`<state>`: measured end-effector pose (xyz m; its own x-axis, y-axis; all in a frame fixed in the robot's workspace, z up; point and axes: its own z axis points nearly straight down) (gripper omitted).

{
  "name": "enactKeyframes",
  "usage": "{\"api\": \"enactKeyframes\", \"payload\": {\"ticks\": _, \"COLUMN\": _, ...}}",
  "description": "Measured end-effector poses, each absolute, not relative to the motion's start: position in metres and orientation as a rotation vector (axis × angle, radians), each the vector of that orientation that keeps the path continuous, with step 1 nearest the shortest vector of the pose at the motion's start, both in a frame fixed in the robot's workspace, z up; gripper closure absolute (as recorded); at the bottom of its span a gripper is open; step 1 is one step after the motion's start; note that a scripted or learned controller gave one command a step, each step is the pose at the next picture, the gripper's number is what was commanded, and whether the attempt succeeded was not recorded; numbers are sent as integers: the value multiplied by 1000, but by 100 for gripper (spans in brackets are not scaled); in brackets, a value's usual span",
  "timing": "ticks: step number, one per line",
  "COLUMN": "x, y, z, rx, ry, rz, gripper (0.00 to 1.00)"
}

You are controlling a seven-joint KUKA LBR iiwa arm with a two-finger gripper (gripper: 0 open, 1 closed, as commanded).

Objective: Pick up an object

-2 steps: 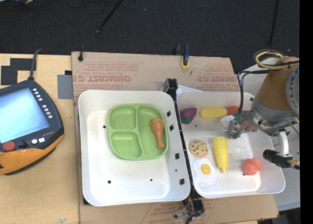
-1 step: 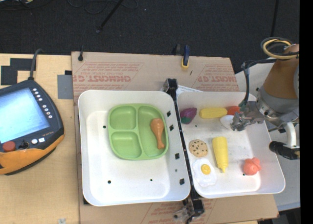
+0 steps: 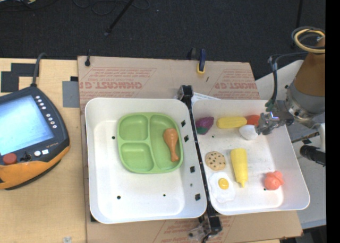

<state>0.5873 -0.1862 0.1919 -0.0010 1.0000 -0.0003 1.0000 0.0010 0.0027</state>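
End effector (image 3: pixel 264 124) is low over the right bin (image 3: pixel 297 183), right next to a white lump (image 3: pixel 248 132) and something red (image 3: pixel 253 120). Honestly can't tell how it's set.

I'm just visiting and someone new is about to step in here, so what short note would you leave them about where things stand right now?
Gripper: low over the right bin's far edge, beside a white piece and a red piece; whether it grips anything cannot be told.
Right bin: purple toy, corn cob, cookie, mustard bottle, fried egg, pink-red toy.
Left bin: green divided plate with a drumstick on it.
Done: nothing visibly lifted.
Left: pick up an object.
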Motion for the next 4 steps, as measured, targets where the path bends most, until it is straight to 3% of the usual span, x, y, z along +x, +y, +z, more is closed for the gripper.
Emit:
{"api": "enactKeyframes", "payload": {"ticks": 1, "x": 588, "y": -188, "z": 230, "rx": 2220, "ry": 2220, "rz": 2, "gripper": 100}}
{"api": "enactKeyframes", "payload": {"ticks": 2, "x": 579, "y": -136, "z": 228, "rx": 2221, "ry": 2228, "rz": -1, "gripper": 100}}
{"api": "enactKeyframes", "payload": {"ticks": 3, "x": 585, "y": -80, "z": 217, "rx": 2220, "ry": 2229, "rz": -1, "gripper": 100}}
{"api": "enactKeyframes", "payload": {"ticks": 4, "x": 591, "y": -35, "z": 235, "rx": 2220, "ry": 2226, "rz": 0, "gripper": 100}}
